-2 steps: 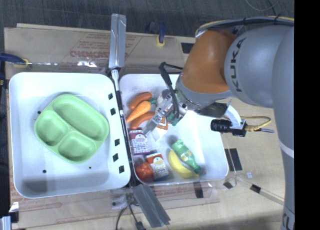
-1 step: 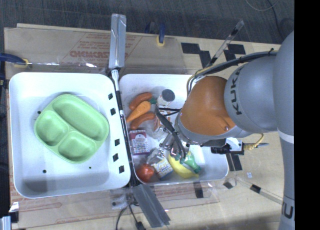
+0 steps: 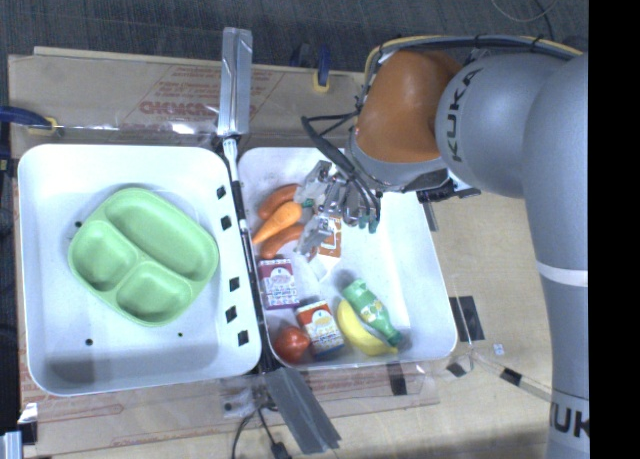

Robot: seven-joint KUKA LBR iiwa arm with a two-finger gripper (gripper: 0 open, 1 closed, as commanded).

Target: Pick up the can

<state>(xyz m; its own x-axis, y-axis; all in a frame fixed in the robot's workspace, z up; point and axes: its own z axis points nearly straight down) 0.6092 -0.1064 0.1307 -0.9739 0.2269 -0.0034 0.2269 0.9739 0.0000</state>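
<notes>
The gripper (image 3: 325,209) hangs low in the right bin (image 3: 425,247), beside two carrots (image 3: 280,215); whether its fingers are apart or together I cannot tell. The can (image 3: 278,282) lies just below, near a carton (image 3: 321,328), tomato (image 3: 291,344), banana (image 3: 358,332) and green bottle (image 3: 371,311).

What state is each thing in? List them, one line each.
Gripper: low over the right bin, above the carrots.
Green plate: lying flat in the left bin, nothing on it.
Green bottle: lying on its side across the banana.
Tomato: resting in the right bin's near corner.
Small cartons: lying flat.
</notes>
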